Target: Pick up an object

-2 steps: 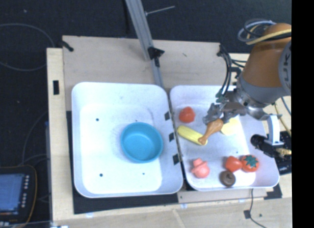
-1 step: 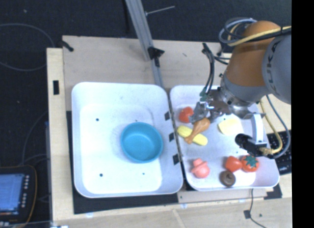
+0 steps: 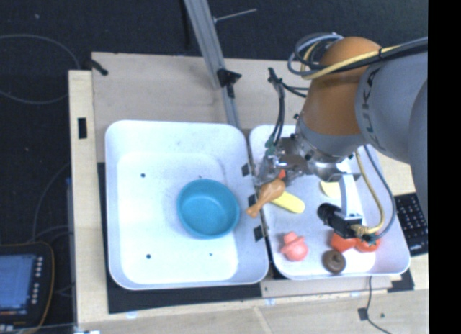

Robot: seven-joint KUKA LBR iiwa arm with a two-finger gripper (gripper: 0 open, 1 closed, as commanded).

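Over the right bin [image 3: 392,264], the tool [image 3: 276,175] grips a tan object [image 3: 265,196].

A robotics lab: KUKA arm [image 3: 374,102] over 2 white bins [image 3: 122,181] on a cabled bench [image 3: 158,80].

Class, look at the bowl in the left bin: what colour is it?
The bowl is light blue, plain with no pattern, as the camera view from above shows.
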